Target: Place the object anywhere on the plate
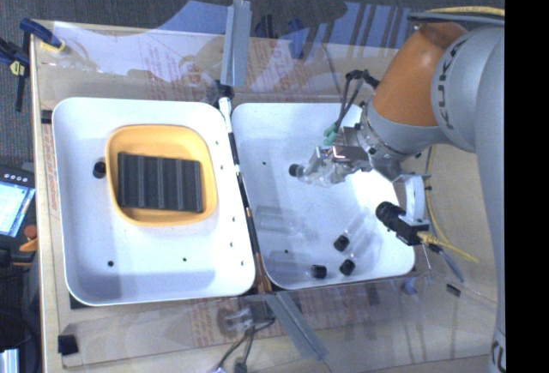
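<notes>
Arm over the right bin, plate in the left bin.

The end effector (pixel 313 171) hangs over the middle of the right bin (pixel 257 191); its state cannot be told. One yellow plate (pixel 159 140) carrying one dark ridged block (pixel 160 183) sits in the left bin (pixel 77 251). Three small black objects (pixel 341 241) lie near the right bin's front edge.

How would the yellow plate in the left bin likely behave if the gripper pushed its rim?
The yellow plate lies flat and broad, so it would probably slide across the smooth left bin rather than tip. Its thick raised rim suggests it is stiff, not floppy.
</notes>
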Available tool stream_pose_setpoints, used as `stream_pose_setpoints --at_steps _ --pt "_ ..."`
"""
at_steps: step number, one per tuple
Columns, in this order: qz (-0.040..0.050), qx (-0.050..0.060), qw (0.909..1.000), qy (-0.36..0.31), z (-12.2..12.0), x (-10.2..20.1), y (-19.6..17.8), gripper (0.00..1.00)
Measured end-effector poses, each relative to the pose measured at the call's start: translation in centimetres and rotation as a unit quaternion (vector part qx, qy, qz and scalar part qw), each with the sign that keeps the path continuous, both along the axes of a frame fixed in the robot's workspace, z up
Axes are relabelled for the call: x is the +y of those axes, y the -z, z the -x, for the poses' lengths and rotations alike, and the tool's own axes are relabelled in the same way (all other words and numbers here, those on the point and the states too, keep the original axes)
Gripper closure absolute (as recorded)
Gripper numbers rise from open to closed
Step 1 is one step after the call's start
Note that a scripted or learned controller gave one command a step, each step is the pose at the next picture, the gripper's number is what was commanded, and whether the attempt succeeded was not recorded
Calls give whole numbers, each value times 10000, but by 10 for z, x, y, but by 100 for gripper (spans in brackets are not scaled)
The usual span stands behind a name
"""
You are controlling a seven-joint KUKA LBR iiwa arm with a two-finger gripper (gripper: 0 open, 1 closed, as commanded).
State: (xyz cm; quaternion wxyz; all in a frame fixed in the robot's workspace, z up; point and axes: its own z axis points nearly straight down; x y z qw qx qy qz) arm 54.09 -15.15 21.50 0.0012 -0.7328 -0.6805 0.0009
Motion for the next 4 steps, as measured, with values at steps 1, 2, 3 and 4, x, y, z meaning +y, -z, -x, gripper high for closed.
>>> stream_pose_setpoints --at_steps 1,2,3,4 --pt "3 -14 9877 -1562 -25 45 3 100" --pt "9 -24 9607 -2777 -51 108 5 100" --pt "8 -22 9607 -2777 -51 107 5 0" --pt "9 -17 9568 -2908 -64 170 24 0"
